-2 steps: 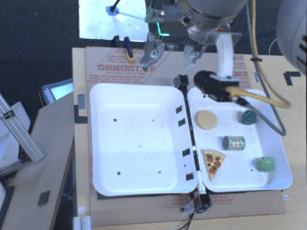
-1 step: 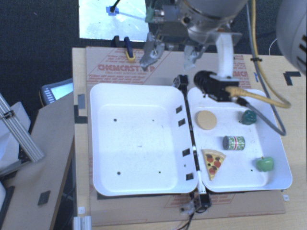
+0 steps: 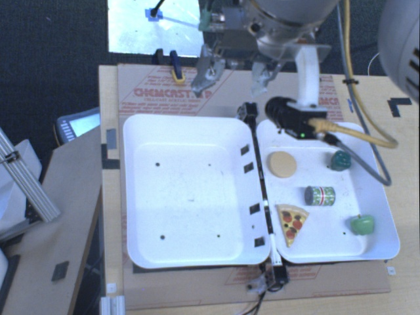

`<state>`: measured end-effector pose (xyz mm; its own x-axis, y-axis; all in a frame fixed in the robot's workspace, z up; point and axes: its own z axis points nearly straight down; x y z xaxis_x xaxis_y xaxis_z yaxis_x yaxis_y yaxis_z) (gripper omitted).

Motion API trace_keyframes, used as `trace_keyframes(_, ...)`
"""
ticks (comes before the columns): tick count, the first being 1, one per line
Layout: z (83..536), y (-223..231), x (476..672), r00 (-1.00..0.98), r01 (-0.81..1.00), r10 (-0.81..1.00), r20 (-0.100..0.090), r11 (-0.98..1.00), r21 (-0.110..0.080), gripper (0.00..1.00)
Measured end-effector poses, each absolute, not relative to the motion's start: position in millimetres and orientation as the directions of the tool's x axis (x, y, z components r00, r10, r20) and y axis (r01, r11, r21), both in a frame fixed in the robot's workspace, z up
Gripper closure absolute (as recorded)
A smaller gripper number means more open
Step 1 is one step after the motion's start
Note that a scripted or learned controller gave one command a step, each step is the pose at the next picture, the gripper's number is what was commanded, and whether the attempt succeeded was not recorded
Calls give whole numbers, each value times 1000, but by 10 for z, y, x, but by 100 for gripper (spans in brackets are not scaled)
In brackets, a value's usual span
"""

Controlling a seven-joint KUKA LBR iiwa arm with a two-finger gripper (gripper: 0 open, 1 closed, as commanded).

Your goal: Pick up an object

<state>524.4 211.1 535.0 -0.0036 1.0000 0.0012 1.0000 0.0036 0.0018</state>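
Dark carpet surrounds the wooden bench (image 3: 111, 195), and on it we see two white bins side by side. Up top, we spot the gripper (image 3: 235, 79) hanging above the far edge of the bench, beyond both bins, its two fingers (image 3: 205, 77) spread apart with nothing between them. Over in the right bin (image 3: 380, 241) we count five objects: a tan round cookie (image 3: 283, 164), a teal piece (image 3: 340, 160), a small can (image 3: 319, 195) lying on its side, a pizza slice (image 3: 292, 222) and a green apple (image 3: 362, 225). We see the left bin (image 3: 190, 195) beside it.
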Motion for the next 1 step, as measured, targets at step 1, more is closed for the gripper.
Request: trace_keyframes(1, 5350, 2111, 5244, -4, 1000, 1000, 1, 4, 2, 0)
